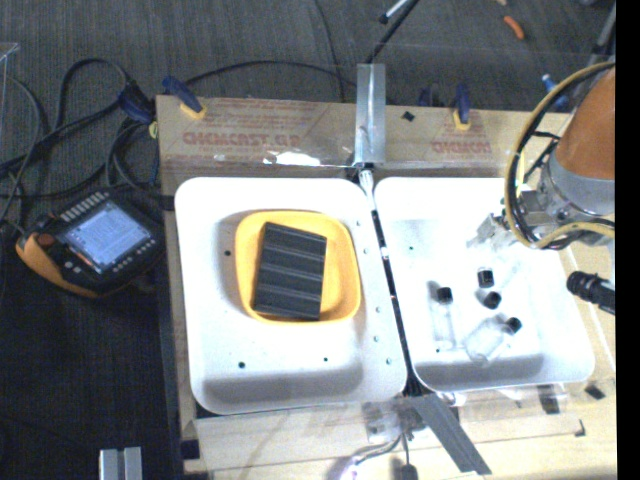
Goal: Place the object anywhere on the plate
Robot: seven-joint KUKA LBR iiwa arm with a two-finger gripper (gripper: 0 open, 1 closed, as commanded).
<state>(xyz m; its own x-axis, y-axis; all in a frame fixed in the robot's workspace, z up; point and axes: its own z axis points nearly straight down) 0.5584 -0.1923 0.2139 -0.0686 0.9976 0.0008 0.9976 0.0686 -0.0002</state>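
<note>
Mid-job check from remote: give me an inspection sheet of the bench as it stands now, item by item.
Surface: two shallow white bins side by side, left bin and right bin, on a wooden bench.
Job's things: yellow plate in the left bin; dark ribbed block lying flat on it.
Clutter: a few small black-capped clear pieces scattered in the right bin.
Gripper: arm over the right bin's far right corner; fingers too blurred to judge.
Cables: yellow and black loops at the wrist; black leads on the floor at left.
Surroundings: handheld pendant with lit screen on the carpet, clamps on the cardboard back wall.
</note>
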